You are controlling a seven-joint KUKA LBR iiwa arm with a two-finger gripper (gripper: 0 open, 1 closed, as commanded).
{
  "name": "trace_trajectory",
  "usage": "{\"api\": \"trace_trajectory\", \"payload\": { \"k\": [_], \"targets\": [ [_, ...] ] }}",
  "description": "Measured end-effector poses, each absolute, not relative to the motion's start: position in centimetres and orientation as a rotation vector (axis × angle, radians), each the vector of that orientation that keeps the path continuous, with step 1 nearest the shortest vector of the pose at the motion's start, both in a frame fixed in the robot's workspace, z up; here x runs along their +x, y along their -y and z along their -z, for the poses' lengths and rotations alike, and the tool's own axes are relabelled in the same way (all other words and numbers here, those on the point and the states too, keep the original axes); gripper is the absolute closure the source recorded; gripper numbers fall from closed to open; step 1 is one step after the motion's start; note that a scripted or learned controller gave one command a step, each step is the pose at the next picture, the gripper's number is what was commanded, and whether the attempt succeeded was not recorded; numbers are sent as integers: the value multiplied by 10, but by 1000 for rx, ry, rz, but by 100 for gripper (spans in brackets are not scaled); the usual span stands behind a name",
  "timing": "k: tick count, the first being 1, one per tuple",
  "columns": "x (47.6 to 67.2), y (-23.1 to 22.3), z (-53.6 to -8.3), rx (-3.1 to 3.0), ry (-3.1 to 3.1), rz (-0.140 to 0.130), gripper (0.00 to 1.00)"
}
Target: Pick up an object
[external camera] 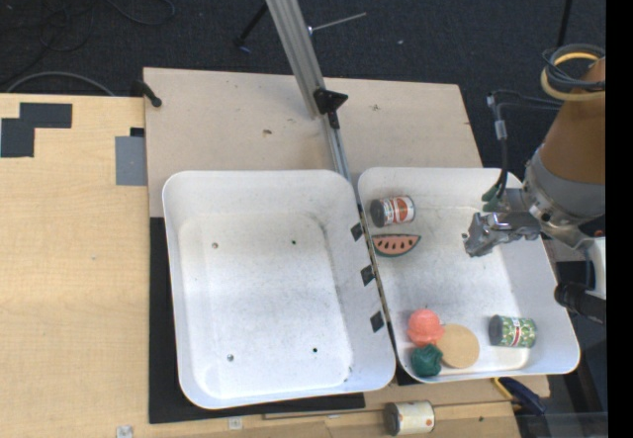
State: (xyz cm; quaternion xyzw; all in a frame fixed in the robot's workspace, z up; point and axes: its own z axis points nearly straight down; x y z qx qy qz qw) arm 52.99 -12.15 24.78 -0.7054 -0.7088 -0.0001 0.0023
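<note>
Green ball [427, 361] touching tan disc [459, 346].

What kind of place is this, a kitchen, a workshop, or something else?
Most likely a robotics lab bench for grasping trials. Two white bins sit side by side, toy food such as a watermelon slice lies in the right one, and an arm's claw hangs over it.

Two bins sit side by side on the table [237, 120]. In the right bin [445, 194], a can [393, 211] lies on its side near the back left corner, with a watermelon slice [396, 244] just in front of it. Along the front edge, a ball [425, 325], a smaller ball [427, 360] and a round disc [459, 346] cluster together; another can [512, 331] lies to their right. The end effector [482, 236] is above that bin's right side. The left bin [188, 219] lies beside it.
</note>
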Motion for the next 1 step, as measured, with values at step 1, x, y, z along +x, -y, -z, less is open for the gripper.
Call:
{"api": "trace_trajectory", "payload": {
  "k": [1],
  "targets": [
    [549,74,-235,-2214,2223,-2,100]
  ]
}}
